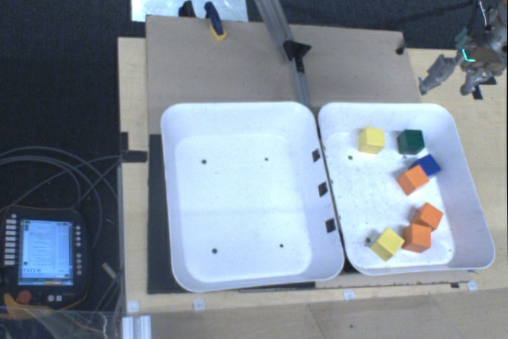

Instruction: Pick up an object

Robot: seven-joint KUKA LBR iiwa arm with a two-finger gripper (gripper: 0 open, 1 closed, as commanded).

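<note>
At the frame's upper right edge the gripper [460, 79] hangs above the bench [357, 63], its grip state unclear, well apart from the blocks in the right bin [468, 186], so picking has barely begun.

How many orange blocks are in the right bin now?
3: one orange block mid-bin touching the blue block, and two near the front edge, one just behind the other. None looks hidden.
</note>
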